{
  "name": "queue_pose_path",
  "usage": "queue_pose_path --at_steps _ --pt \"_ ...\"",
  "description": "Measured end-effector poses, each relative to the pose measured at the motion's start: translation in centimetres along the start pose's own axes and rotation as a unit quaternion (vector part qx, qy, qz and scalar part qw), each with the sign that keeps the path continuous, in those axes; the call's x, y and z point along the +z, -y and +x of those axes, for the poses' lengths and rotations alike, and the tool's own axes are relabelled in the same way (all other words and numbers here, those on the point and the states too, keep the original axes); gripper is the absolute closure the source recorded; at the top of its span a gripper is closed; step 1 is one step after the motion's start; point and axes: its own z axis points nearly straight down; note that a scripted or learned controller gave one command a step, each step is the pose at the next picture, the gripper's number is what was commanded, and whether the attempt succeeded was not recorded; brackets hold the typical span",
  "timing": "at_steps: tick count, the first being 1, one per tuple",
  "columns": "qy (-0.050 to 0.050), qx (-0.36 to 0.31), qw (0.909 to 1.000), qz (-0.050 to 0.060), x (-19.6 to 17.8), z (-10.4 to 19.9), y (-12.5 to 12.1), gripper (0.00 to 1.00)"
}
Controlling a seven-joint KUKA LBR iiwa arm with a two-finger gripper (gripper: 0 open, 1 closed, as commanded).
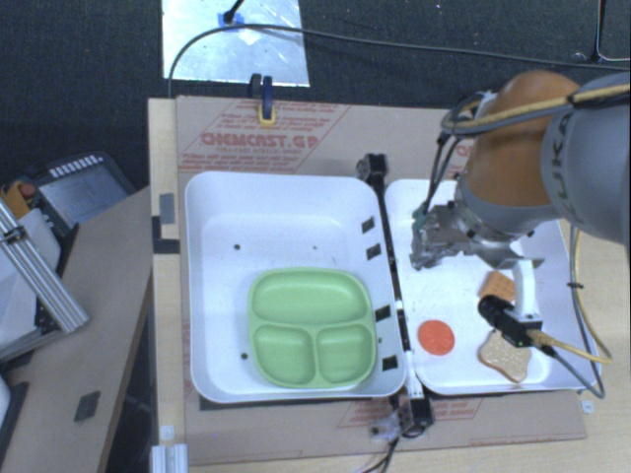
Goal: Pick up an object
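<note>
Camera view from above takes in both white bins on the counter [168, 264] at a slant, and the grey arm [582, 166] comes in from the right, high over the right bin [409, 205]. Its orange band [518, 136] sits above the wrist, and the wrist bends down and to the left, so the gripper [426, 246] hangs over the far left part of that bin, close to the divide between the two bins. The gripper reads as a dark grey cluster seen from above, and I cannot tell how the jaws stand, nor whether anything lies between them. Cables run along the arm's upper side.

Three small things lie in the near part of the right bin. A round orange-red piece [437, 337] rests on the bin floor, nearer than the gripper and apart from it. To its right lies a tan bread-like slice [505, 360] at the near right corner, and farther back an orange-brown piece [496, 286] is partly hidden by a white and black fitting [518, 313] on the arm.

The left bin [246, 205] holds a green divided tray [312, 325] in its near half, lying flat, with one long compartment on the far side and two smaller ones nearer.
</note>
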Motion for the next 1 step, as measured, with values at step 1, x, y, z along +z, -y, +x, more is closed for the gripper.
queue_pose_path --at_steps 1 --pt "0.0 0.0 1.0 0.0 -0.94 5.1 0.24 1.0"
